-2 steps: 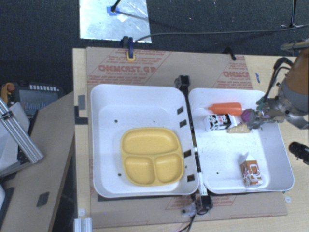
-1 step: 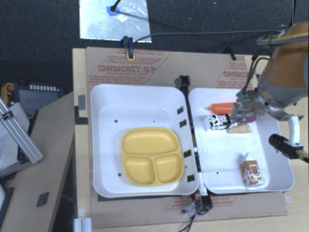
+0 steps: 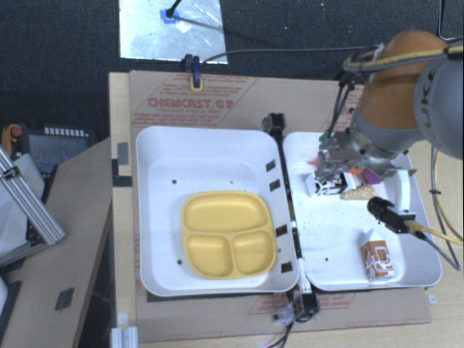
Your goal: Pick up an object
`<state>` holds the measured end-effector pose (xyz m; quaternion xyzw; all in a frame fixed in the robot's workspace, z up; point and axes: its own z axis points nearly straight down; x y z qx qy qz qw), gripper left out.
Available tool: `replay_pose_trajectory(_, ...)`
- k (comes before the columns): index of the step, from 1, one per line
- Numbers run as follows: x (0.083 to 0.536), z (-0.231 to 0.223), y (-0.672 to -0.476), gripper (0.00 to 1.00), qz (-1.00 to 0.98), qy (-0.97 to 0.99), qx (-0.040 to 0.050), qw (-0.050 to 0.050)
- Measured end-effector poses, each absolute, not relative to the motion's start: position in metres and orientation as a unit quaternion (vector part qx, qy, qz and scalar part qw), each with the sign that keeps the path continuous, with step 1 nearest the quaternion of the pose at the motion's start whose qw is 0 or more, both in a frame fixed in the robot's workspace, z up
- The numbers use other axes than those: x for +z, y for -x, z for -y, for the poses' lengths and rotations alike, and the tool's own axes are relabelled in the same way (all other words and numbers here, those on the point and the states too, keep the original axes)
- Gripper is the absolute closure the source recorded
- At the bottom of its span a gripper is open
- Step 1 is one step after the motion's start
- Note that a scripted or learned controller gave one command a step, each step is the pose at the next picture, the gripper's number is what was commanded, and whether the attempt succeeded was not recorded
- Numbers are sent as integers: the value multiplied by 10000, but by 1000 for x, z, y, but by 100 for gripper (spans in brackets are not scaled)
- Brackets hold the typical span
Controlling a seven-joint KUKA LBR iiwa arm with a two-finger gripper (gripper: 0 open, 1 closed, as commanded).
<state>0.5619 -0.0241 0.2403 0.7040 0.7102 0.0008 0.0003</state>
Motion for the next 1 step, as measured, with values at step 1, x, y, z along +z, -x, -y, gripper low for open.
replay_pose_trajectory(1, 244, -20, -582, 100, -7105, -7037, 20, 5)
